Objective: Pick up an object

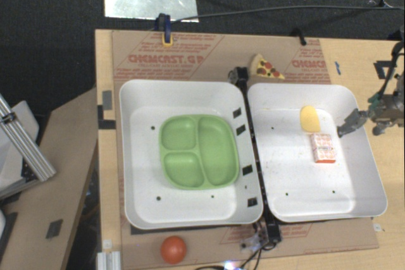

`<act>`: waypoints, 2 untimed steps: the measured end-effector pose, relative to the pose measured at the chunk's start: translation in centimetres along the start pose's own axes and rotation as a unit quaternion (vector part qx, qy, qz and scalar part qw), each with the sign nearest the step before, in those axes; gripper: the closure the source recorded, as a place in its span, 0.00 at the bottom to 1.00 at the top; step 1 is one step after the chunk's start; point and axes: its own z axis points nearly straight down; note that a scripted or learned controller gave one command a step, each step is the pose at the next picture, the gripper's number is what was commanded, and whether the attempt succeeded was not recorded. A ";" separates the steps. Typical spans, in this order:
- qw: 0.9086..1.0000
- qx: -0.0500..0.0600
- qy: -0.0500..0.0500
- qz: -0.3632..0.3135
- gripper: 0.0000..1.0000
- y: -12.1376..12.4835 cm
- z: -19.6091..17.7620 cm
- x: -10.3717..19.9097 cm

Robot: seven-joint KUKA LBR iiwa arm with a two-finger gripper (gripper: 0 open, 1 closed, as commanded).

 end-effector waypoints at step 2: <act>1.000 -0.003 -0.001 0.000 0.00 0.5 3.9 -0.5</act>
